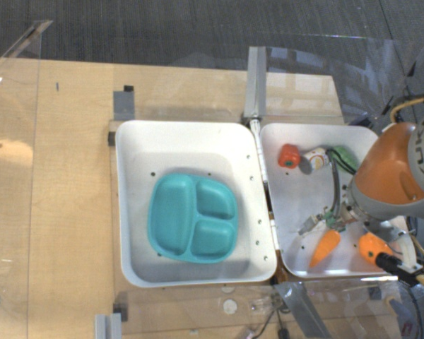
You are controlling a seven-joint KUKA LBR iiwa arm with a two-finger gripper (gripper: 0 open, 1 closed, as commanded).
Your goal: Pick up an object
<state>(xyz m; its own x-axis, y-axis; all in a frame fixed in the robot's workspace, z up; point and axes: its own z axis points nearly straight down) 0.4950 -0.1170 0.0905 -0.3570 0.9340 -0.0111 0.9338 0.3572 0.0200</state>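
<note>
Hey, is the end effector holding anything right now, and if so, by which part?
It cannot be told. The end effector sits right at the leafy top end of the toy carrot in the right bin, but no grip on it is visible.

Light wooden bench (56, 189), dark ribbed floor (198, 13), clear panel (381, 69)

Right bin (297, 260): carrot (326, 246) at six o'clock, red toy (289, 156) at eleven; open floor between them.

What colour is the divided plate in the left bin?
Turquoise: the divided plate, camera view.
</note>
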